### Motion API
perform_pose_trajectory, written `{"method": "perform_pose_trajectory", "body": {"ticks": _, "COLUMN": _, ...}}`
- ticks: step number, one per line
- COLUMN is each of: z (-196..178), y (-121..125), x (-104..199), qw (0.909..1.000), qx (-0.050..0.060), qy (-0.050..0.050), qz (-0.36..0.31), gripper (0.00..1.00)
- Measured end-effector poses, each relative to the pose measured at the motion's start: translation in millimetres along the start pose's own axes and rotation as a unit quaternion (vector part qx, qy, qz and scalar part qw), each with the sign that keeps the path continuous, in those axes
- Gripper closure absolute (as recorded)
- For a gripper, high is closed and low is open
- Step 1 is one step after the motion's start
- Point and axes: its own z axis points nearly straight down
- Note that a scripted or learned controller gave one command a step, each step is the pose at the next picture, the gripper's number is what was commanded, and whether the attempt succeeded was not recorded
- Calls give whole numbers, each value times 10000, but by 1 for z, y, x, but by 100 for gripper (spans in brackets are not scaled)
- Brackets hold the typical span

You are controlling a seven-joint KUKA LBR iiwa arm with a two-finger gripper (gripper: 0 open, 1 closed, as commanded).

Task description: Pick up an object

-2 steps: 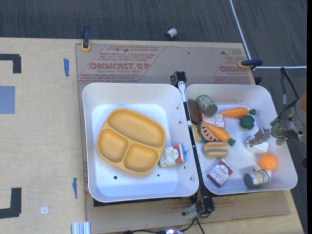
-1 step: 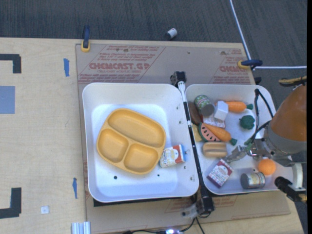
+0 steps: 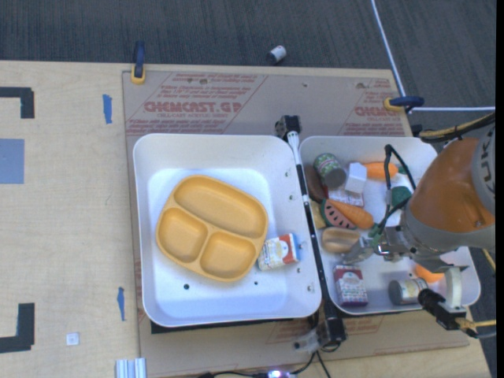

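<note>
The right bin (image 3: 465, 298) holds several toy foods: a green can (image 3: 327, 166), a white box (image 3: 357, 173), a watermelon slice (image 3: 348, 212), a tan bread roll (image 3: 339, 239), a red packet (image 3: 351, 283) and a small jar (image 3: 403, 291). My gripper (image 3: 370, 247) hangs low over the middle of this bin, just right of the bread roll and above the red packet. The orange band and grey wrist (image 3: 445, 203) cover the bin's right half. Nothing is visibly held.
The left bin (image 3: 150, 211) carries a yellow divided plate (image 3: 211, 227) and a small carton (image 3: 279, 252) by its right wall. An orange piece (image 3: 430, 274) lies under the wrist. Clamps (image 3: 138, 61) and cardboard sit behind the bins.
</note>
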Motion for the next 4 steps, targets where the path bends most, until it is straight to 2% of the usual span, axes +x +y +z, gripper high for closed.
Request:
{"method": "perform_pose_trajectory", "body": {"ticks": 1, "z": -11, "y": 2, "x": -1, "qw": 10000, "qx": -32, "qy": -14, "qz": 6, "gripper": 100}}
{"method": "perform_pose_trajectory", "body": {"ticks": 2, "z": -11, "y": 2, "x": -1, "qw": 10000, "qx": -30, "qy": -13, "qz": 8, "gripper": 0}}
{"method": "perform_pose_trajectory", "body": {"ticks": 3, "z": -21, "y": 4, "x": -1, "qw": 10000, "qx": -53, "qy": -20, "qz": 8, "gripper": 100}}
{"method": "perform_pose_trajectory", "body": {"ticks": 4, "z": -21, "y": 4, "x": -1, "qw": 10000, "qx": -51, "qy": -19, "qz": 7, "gripper": 0}}
